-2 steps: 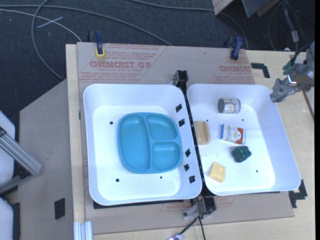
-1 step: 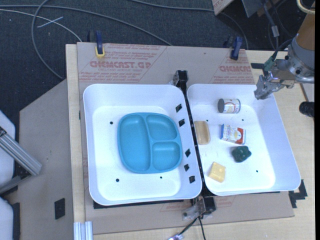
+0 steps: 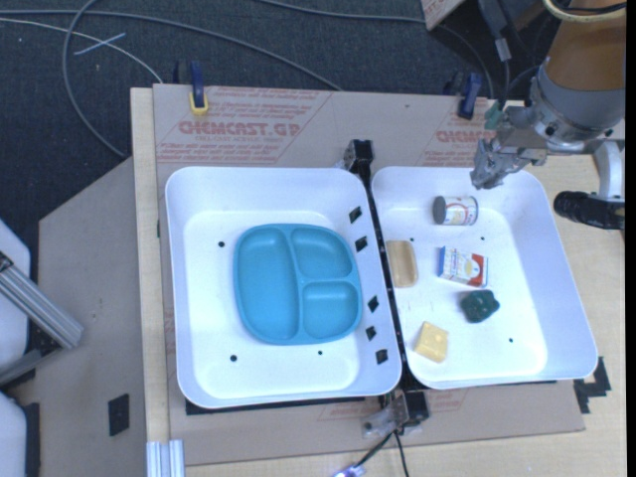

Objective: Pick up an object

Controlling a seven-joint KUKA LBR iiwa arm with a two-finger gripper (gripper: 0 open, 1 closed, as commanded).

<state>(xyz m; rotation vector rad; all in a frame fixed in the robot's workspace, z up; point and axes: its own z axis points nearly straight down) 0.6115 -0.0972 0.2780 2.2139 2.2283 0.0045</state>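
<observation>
The arm is reaching in from the right, its jaws (image 3: 489,172) hanging over the far edge of the right bin (image 3: 556,296); whether they are standing wide or narrow cannot be told from this angle, and nothing is showing between them.

Five small objects are lying in the right bin; a small can (image 3: 455,210) with a white label is lying on its side nearest the jaws, just below and to the left of them and apart from them; a small box (image 3: 463,265) printed in white, blue and red is resting below the can; a dark green lump (image 3: 480,306) is sitting just below the box; a tan sponge-like block (image 3: 401,263) is lying close to the bin's left wall; a pale yellow block (image 3: 432,341) is lying towards the near edge, somewhat tilted.

The left bin (image 3: 199,356) is carrying a blue divided tray (image 3: 296,283) with three compartments, lying flat near its middle; the two bins are sitting side by side on the surface (image 3: 278,122), touching along a black seam; two clamps (image 3: 198,89) are gripping the surface's far edge.
</observation>
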